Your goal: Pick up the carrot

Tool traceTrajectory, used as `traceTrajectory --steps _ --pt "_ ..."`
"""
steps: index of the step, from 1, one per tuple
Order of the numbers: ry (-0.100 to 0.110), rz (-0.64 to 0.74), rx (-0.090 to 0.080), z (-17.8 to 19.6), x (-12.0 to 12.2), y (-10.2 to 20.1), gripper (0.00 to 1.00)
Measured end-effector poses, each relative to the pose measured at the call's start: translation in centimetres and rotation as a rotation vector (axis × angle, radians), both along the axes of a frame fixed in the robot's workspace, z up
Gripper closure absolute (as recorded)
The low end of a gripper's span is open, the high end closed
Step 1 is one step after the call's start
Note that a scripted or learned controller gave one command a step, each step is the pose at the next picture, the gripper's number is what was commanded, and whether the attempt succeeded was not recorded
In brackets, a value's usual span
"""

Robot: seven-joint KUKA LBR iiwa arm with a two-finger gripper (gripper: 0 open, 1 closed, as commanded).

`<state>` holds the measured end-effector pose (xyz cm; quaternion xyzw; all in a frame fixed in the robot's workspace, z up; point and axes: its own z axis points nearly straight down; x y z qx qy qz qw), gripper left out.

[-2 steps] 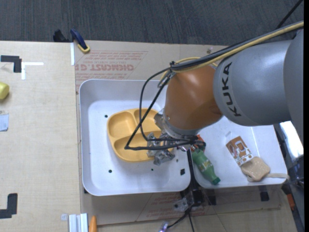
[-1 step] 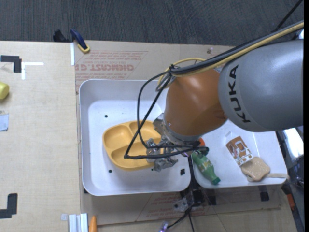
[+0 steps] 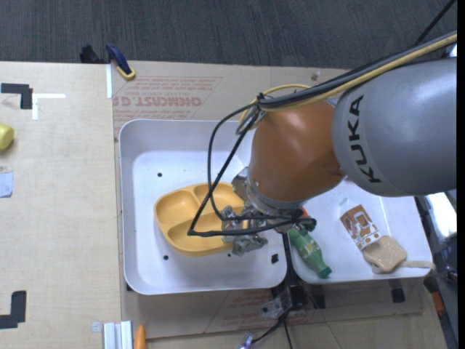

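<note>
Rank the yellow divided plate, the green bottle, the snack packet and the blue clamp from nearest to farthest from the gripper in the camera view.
From the gripper:
1. Yellow divided plate, just left of it, in the left bin.
2. Green bottle, to its right, in the right bin.
3. Snack packet, farther right.
4. Blue clamp, up at the bench's far left edge.

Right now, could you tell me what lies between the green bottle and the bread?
In the camera view, a brown-and-white packet lies between the green bottle and the bread, set slightly farther back.

bright, even overhead light — soft shadows in the left bin (image 3: 138, 217), focus sharp, slight glare on white.
</note>
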<state>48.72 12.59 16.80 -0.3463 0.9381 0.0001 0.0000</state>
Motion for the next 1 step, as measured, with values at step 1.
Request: traceTrajectory --steps 1 --pt "0.000 -0.038 0.001 -0.36 -0.03 -1.86 1.00"
